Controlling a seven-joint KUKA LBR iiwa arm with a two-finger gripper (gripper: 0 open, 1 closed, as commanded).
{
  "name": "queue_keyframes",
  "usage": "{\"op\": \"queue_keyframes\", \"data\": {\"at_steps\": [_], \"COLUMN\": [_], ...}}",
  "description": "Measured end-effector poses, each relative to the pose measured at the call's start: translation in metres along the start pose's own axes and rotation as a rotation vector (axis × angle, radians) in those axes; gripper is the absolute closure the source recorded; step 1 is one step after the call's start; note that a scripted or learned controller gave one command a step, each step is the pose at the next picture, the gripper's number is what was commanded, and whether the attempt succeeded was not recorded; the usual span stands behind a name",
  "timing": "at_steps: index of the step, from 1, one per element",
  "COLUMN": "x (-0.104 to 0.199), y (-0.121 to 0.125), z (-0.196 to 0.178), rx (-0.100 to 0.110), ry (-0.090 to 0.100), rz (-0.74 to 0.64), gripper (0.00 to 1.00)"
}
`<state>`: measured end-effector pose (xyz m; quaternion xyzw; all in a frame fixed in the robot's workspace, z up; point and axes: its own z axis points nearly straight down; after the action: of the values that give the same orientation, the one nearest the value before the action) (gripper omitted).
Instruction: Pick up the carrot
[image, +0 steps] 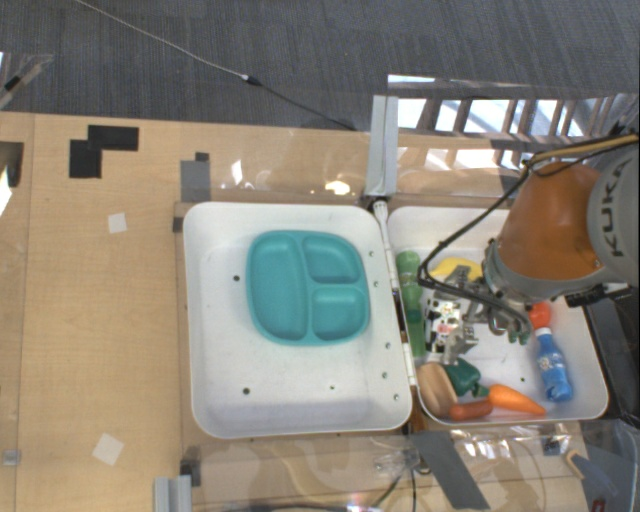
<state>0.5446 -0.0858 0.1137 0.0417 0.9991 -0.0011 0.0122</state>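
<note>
Below the gripper (455, 338) and a little to its right, the carrot (516, 401) lies on the floor of the right bin (590, 395), near that bin's front wall, its thick end toward the left and its tip pointing right and slightly down. It lies apart from the gripper, with nothing clasping it. Just left of the carrot's thick end sits a small red piece (470, 410), and above that a dark green item (463, 377), which is almost directly under the gripper. Left of these, a round tan object (436, 388) rests in the bin's front left corner. To the gripper's right, a blue bottle with an orange cap (550, 360) lies lengthwise near the bin's right side. To the gripper's left, a green bottle (408, 280) lies along the bin's left wall, and above the gripper a yellow item (457, 271) peeks out behind the cables. Whether the fingers are spread or closed cannot be told, as the wrist hardware and cables clutter them. Well to the left of the gripper, the left bin (215, 400) holds a teal divided plate (307, 286).
</note>
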Motion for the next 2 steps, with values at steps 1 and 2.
{"op": "queue_keyframes", "data": {"at_steps": [1,2], "x": [-0.069,-0.117], "y": [-0.035,0.0], "z": [0.009,0.012], "rx": [0.001,0.005], "ry": [-0.022,-0.008], "rz": [-0.053,-0.113], "gripper": [0.0,0.0]}}
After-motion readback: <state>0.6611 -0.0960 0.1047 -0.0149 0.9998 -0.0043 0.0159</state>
